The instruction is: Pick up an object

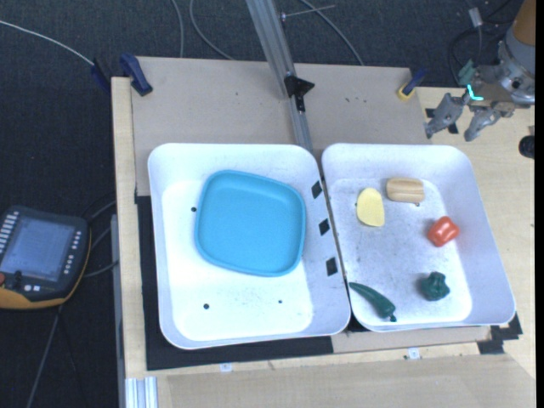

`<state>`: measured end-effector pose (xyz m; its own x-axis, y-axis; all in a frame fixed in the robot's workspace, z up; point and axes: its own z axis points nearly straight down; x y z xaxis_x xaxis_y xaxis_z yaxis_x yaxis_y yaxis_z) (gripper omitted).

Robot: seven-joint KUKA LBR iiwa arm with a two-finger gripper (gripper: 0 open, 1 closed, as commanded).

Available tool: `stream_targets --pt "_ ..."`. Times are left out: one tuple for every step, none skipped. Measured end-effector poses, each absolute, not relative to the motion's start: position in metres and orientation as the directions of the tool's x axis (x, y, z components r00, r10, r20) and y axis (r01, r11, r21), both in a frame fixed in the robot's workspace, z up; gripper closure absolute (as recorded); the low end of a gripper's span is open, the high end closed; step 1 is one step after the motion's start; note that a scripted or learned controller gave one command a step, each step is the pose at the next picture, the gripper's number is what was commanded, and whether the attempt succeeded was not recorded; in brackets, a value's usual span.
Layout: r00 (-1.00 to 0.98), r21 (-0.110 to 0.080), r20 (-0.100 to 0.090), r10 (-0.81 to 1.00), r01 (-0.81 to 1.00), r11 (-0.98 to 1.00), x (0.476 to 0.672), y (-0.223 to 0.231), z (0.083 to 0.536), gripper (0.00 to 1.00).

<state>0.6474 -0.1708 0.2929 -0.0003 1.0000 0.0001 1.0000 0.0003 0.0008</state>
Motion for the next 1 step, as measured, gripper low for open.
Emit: stream_targets --pt "0.000 0.001 0.000 1.000 1.000 0.000 0.6474 -0.1708 0.2928 0.00"
